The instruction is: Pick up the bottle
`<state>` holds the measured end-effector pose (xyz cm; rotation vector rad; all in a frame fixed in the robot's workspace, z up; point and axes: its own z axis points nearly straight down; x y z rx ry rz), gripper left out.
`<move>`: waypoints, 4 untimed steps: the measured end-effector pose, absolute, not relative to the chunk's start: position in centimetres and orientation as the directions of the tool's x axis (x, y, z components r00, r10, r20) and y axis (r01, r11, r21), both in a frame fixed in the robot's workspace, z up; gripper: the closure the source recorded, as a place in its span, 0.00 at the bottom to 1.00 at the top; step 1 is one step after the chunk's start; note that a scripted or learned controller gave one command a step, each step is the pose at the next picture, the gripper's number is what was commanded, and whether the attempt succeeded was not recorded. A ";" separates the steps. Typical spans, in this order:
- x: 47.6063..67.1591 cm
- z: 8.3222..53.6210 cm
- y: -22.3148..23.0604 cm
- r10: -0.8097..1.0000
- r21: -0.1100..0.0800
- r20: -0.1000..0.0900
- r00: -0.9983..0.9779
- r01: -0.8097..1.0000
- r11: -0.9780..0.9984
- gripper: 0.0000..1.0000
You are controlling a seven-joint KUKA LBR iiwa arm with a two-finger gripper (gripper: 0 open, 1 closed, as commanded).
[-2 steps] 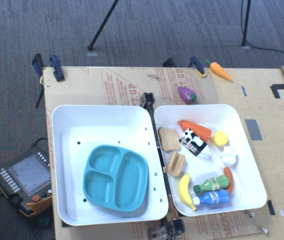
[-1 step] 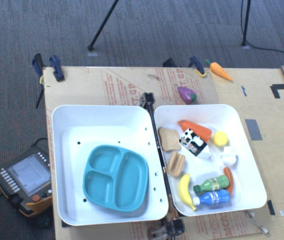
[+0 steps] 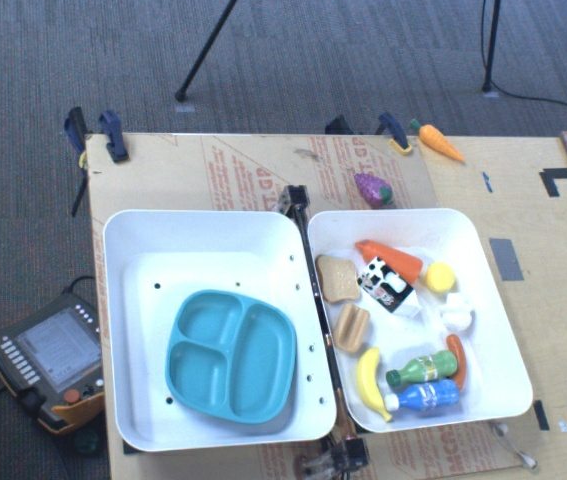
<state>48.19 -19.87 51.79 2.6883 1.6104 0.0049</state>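
Since the task names one bottle and the right bin holds two, you have to settle first which is meant: a green bottle and a blue bottle lie on their sides, touching along their length, in the near part of that bin close to its front wall. Both point their caps toward the banana, which curves just beside them, and a red sausage lies against the far end of the green one. They rest flat because nothing props them up, so I judge a grasp has to come from above and close across the body, not the neck. The tight packing is the likely trouble: fingers coming down between the two bottles have little room, and the blue one sits near the bin wall, so the green one, approached from its free upper side, looks the easier choice. Other toys lie farther back, well apart from the bottles: a carrot, a cow-print carton, a bread slice and a lemon. The left bin bears a blue divided tray. As for the gripper, you cannot tell its state from this view, and the pick is not yet begun.
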 end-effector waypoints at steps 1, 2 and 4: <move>47.7 50.3 -19.5 0.921 0.000 0.000 0.390 0.921 -0.390 1.00; 47.8 51.3 -19.5 0.922 0.002 0.000 0.388 0.922 -0.388 1.00; 47.7 53.7 -20.6 0.775 0.004 0.000 0.632 0.775 -0.632 1.00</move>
